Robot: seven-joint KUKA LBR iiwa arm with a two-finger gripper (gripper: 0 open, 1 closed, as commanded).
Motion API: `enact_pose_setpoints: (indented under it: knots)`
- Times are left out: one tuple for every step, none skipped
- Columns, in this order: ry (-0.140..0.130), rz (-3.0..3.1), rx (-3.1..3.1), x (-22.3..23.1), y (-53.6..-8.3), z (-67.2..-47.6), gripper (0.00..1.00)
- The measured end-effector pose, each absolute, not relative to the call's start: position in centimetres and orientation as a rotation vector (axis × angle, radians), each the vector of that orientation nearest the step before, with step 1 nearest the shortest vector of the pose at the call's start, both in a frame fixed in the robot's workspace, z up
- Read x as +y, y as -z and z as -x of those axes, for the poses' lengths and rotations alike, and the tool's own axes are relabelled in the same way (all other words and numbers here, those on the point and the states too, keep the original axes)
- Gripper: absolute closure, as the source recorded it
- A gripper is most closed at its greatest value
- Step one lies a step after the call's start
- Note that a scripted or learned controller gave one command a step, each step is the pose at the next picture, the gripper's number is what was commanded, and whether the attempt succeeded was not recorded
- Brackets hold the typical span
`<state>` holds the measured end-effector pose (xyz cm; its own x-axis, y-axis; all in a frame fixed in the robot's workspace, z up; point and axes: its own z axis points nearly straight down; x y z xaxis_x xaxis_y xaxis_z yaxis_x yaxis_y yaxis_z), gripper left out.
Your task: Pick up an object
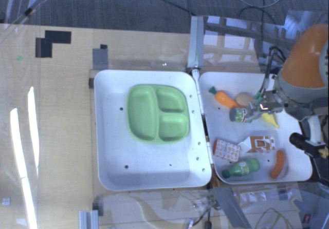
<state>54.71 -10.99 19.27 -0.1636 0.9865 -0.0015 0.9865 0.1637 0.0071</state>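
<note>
- Wooden table (pixel 56 135) holds two white bins.
- My tool (pixel 255 112) sits over a small can (pixel 239 115); I cannot tell its grip.
- Green tray (pixel 157 113) fills the left bin (pixel 110 166).

No lettering can be read; the print on the small carton (pixel 261 144) and packet (pixel 226 150) is blurred.

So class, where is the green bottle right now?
The green bottle lies near the front edge of the right bin, between the patterned packet and the sausage.
</note>
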Motion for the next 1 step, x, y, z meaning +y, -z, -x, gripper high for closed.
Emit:
enact_pose_setpoints:
  knots:
    - [-0.006, -2.027, 2.393, -11.00, -19.25, -54.70, 0.00]
